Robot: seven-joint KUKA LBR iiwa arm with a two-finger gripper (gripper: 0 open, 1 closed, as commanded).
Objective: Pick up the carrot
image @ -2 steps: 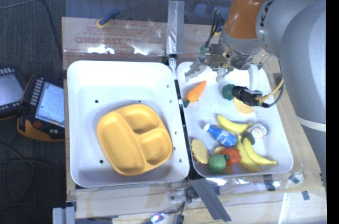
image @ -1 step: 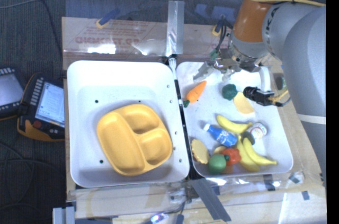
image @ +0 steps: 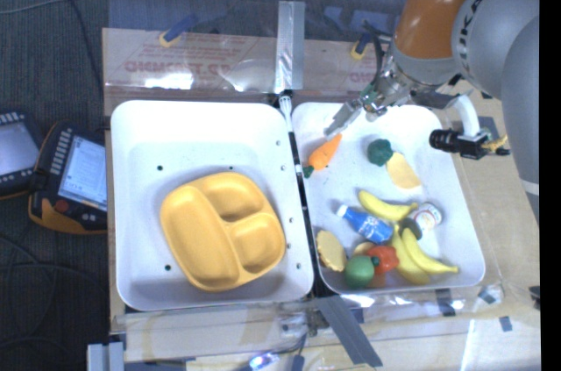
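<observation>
The orange carrot (image: 324, 152) with a green stub lies in the right bin (image: 469, 211), at its far left corner against the divider. My gripper (image: 335, 126) reaches down and to the left from the orange-banded wrist (image: 434, 5). Its tip hangs just above and behind the carrot's top end. Nothing shows as held in it.
The right bin also holds a dark green item (image: 379, 152), a pale yellow piece (image: 403, 172), two bananas (image: 386, 207), a blue-white bottle (image: 366, 224), a small can (image: 427, 218), and red and green fruit (image: 372, 264). A yellow divided plate (image: 223, 229) sits in the left bin (image: 140, 141).
</observation>
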